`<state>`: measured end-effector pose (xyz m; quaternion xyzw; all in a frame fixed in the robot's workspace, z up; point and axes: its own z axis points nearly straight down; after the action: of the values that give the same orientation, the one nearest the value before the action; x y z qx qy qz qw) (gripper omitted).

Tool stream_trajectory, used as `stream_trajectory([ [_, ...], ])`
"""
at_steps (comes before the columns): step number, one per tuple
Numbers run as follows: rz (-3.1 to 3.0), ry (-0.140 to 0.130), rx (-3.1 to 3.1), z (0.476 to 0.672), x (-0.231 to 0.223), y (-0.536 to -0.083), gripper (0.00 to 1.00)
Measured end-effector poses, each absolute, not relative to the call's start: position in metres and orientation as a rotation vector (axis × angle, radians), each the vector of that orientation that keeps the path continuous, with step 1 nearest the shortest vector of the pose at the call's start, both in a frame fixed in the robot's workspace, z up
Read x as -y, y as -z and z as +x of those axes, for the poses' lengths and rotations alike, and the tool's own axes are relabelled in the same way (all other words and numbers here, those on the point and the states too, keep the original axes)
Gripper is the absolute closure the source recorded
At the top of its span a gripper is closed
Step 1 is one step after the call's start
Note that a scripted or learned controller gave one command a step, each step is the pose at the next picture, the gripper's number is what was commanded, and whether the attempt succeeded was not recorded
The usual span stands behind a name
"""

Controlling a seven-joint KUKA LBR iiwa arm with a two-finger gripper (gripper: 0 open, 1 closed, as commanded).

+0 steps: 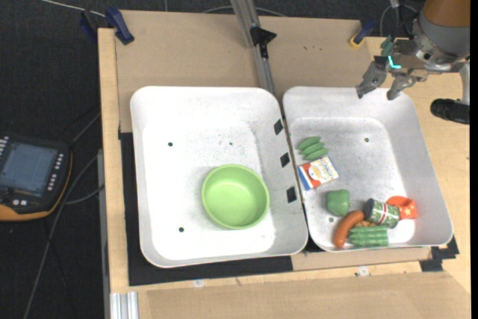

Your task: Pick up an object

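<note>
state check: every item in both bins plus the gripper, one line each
gripper: open, holding nothing, above right bin's far rim
green bowl: upright, in left bin
pea pods: lying flat, right bin
small carton: lying flat
green pepper: resting loose
can: on its side
sausage: lying flat beside the can

Arm [447,4] at the far right corner of the right bin [418,123]: orange band up top, grey wrist section beneath. Small cyan light on the wrist's left side. Gripper [382,89] has two dark grey fingers [369,82]. Thin black cable alongside, left of the orange band.
</note>
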<state>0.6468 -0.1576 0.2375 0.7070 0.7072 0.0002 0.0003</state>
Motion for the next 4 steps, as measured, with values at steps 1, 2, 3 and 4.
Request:
stream_trajectory([
  [1, 2.221, -0.001, -2.221, 0.647, 0.158, -0.237, 0.00],
  [2, 2.223, 0.003, -2.224, 0.650, 0.150, -0.191, 0.00],
  [3, 2.223, 0.003, -2.223, 0.650, 0.153, -0.149, 0.00],
  [4, 2.223, 0.003, -2.224, 0.649, 0.152, -0.097, 0.00],
])
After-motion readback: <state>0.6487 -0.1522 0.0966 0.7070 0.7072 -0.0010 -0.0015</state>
